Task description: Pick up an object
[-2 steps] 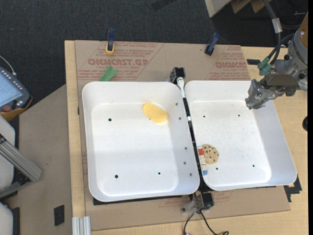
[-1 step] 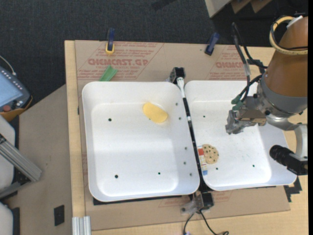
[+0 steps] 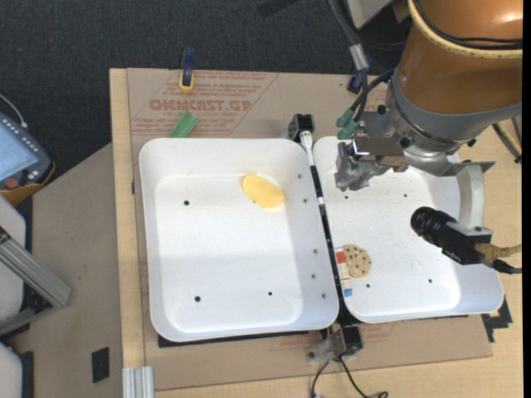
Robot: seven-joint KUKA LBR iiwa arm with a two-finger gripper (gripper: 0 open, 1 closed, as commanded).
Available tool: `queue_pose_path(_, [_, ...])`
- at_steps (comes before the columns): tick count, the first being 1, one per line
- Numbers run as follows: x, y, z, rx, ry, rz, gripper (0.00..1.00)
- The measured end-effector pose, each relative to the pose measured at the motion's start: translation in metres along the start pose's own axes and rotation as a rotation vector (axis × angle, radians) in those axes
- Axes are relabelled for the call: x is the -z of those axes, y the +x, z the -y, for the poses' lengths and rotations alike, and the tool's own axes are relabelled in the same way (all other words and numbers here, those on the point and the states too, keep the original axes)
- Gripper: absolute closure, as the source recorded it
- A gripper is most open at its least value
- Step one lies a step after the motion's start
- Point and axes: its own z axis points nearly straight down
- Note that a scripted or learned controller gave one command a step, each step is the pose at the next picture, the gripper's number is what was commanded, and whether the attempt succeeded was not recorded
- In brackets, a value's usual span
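A: Where are the objects?
B: A yellow object (image 3: pixel 263 191) lies in the left bin (image 3: pixel 166 305); a round cookie (image 3: pixel 357 260) lies in the right bin (image 3: pixel 431 301), near the divider.
A: And the gripper (image 3: pixel 353 175)?
B: Over the right bin's far left corner, well apart from both. I cannot tell how its jaws stand.

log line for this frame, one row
gripper: over right bin, far left corner, nothing seen held | cookie: right bin, near divider | yellow object: left bin, far side
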Motion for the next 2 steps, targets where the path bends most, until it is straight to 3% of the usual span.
queue_pose_path(1, [0.049, 0.062, -0.001, -0.006, 0.004, 0.002, 1.00])
queue_pose_path(2, [0.042, 0.080, -0.001, -0.011, 0.013, 0.005, 1.00])
